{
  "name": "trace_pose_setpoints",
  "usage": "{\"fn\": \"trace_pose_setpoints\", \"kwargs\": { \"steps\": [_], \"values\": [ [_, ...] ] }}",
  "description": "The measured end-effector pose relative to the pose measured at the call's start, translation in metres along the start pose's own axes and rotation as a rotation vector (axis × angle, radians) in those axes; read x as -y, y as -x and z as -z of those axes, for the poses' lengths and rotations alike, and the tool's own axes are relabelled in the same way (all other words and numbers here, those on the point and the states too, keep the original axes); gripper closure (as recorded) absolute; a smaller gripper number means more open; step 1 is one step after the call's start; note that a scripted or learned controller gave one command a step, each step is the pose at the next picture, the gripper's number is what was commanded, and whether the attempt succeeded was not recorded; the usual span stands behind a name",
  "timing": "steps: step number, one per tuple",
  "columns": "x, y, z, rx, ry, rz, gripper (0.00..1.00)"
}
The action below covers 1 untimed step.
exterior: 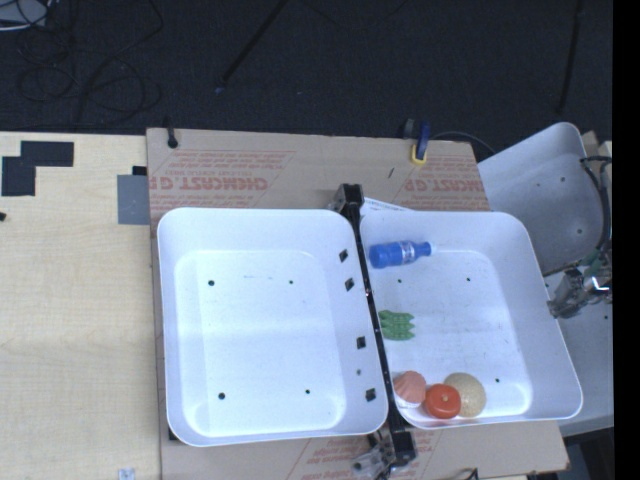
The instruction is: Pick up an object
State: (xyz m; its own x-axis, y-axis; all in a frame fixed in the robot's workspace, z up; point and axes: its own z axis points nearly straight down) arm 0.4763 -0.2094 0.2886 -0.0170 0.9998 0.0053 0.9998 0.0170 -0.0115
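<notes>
The right bin (520,258) holds several objects. A blue bottle (398,254) lies on its side near the bin's far left corner. A small green item (396,325) rests by the left wall. At the front left corner sit a pink piece (408,386), a red round piece (443,401) and a tan round piece (468,392), packed close together. The grey arm (555,183) stands at the right, outside the bin. My gripper (577,293) hangs beyond the right bin's right rim, well apart from all the objects.
The left bin (180,258) stands beside the right one, with a black divider with clips (366,318) between them. Both rest on brown cardboard (250,173) over a light wooden bench. Cables lie on the dark floor at the back.
</notes>
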Motion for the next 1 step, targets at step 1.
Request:
{"fn": "trace_pose_setpoints", "kwargs": {
  "steps": [1],
  "values": [
    [0.0008,0.0037,-0.0714,0.003,0.004,-0.018,1.00]
  ]
}}
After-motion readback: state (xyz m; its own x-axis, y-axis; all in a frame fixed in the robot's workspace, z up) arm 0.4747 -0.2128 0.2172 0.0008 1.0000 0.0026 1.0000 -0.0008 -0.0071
